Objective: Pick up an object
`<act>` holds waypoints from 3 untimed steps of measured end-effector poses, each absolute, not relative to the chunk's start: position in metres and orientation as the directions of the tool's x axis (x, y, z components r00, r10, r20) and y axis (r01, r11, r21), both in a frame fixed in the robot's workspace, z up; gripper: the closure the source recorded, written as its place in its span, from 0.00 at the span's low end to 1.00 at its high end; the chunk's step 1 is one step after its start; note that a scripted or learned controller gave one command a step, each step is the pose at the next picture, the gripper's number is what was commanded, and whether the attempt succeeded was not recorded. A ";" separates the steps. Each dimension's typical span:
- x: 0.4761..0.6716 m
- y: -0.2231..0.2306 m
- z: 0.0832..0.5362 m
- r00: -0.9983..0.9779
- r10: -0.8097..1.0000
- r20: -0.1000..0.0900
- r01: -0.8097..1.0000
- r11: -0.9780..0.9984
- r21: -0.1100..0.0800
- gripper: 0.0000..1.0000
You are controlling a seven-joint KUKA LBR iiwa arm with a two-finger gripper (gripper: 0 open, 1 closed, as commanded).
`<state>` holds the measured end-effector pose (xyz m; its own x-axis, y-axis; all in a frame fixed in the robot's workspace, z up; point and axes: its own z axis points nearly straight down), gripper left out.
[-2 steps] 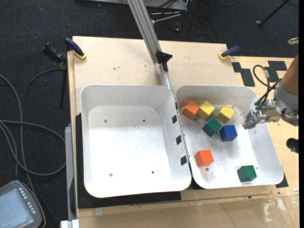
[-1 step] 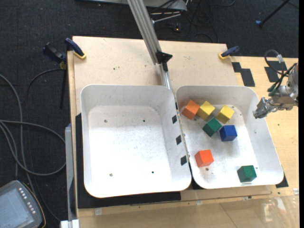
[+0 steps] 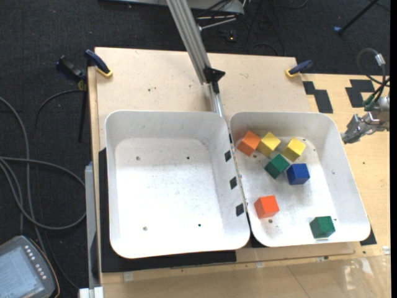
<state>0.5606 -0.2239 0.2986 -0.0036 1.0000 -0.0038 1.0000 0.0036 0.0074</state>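
Observation:
The right bin (image 3: 347, 166) holds several coloured cubes. An orange cube (image 3: 249, 143), two yellow cubes (image 3: 270, 144) (image 3: 295, 148), a green cube (image 3: 277, 165) and a blue cube (image 3: 298, 173) cluster near its far left. A red-orange cube (image 3: 267, 206) lies alone nearer the front, and a dark green cube (image 3: 322, 226) sits in the front right corner. My gripper (image 3: 355, 131) hangs at the view's right edge, just outside the right bin's far right rim, apart from every cube and with nothing seen in it.
The left bin (image 3: 118, 166) stands beside the right one, and they share a raised middle wall. A slanted metal pole (image 3: 189, 33) runs from the top of the view down to the bins' far junction. Clamps (image 3: 99, 64) (image 3: 299, 68) grip the board's far corners.

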 end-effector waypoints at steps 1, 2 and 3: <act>0.575 -0.170 0.283 -0.008 1.000 0.001 1.000 0.008 0.000 1.00; 0.584 -0.118 0.266 -0.008 1.000 0.001 1.000 0.008 0.000 1.00; 0.585 -0.058 0.268 -0.009 1.000 0.002 1.000 0.009 0.000 1.00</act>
